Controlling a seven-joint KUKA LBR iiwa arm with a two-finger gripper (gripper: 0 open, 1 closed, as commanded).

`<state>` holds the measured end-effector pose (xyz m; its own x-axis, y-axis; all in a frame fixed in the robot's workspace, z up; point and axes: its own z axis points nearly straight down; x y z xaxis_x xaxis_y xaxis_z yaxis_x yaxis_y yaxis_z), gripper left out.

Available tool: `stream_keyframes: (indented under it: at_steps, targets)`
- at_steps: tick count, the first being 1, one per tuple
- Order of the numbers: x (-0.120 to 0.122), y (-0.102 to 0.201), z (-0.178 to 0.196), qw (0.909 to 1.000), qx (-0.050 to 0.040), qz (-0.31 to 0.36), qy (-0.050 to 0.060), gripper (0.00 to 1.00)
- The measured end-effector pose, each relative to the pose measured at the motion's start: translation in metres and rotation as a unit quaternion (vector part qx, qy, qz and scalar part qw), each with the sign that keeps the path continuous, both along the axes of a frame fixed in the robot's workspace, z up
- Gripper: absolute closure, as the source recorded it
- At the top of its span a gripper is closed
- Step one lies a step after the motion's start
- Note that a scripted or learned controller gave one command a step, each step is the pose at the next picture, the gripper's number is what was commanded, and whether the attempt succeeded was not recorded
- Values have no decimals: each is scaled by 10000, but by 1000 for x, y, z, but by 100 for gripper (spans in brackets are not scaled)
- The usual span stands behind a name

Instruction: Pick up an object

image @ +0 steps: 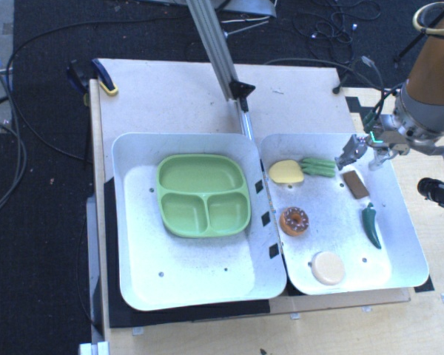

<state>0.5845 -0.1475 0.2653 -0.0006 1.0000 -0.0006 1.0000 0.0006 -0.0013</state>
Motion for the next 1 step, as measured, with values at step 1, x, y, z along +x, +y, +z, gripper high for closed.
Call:
stream_keyframes:
  at_steps: [1]
  targets:
    - [0, 0, 0, 10000, -1, 1, -6, 0]
